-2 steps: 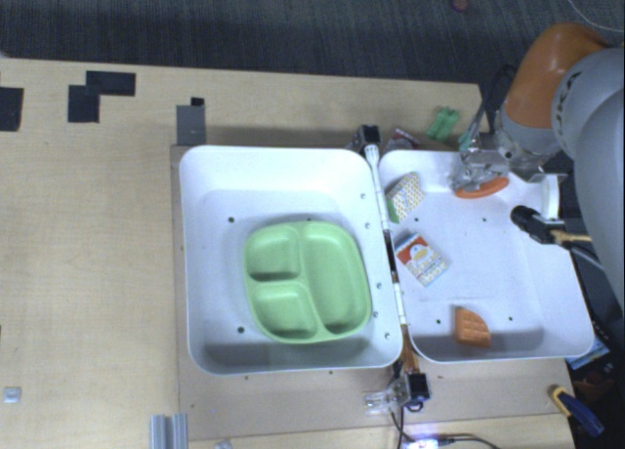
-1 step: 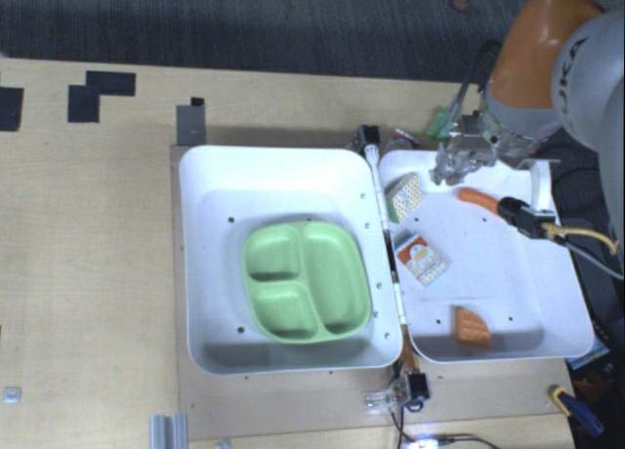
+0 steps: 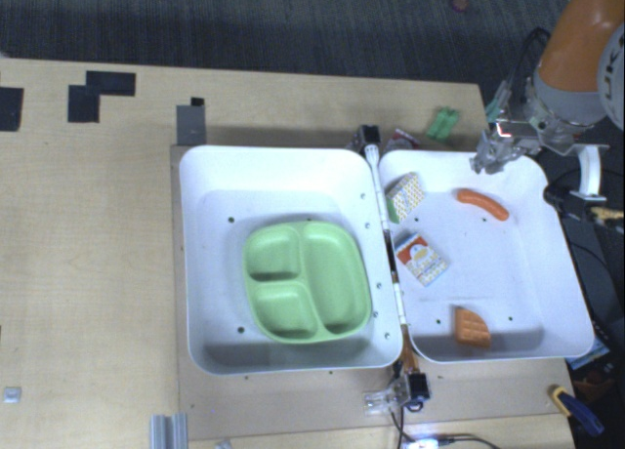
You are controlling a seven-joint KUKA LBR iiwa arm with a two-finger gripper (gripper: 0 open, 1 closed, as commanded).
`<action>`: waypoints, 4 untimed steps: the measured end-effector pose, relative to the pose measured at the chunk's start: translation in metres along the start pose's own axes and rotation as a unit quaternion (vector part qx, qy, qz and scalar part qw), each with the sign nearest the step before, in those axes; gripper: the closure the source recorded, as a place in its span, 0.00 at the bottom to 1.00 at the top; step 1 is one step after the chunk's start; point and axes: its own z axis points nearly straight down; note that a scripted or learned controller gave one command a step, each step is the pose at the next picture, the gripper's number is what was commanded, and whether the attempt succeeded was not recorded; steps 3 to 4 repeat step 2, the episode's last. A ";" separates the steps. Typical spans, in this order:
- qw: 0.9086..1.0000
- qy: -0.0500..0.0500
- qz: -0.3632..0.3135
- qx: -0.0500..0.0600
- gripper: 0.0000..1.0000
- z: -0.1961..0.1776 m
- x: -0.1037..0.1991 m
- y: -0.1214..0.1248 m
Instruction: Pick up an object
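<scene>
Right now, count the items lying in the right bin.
4: a hot dog at the far side, a small carton by the divider, a printed packet mid-bin, a bread piece nearest.

Bright even overhead light, soft shadows inside bins [image 3: 195,242], slightly soft focus

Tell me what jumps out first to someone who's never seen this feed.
The green divided tray in the left bin draws the eye first. Next comes the arm's orange band at top right, with the gripper hovering over the right bin's far edge, near an orange sausage-like item.
</scene>
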 end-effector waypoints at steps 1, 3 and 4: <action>1.000 0.000 -0.001 0.000 0.00 0.000 0.001 0.000; 1.000 0.001 -0.002 -0.004 0.00 0.125 0.023 0.021; 1.000 0.001 -0.002 -0.004 0.00 0.125 0.023 0.021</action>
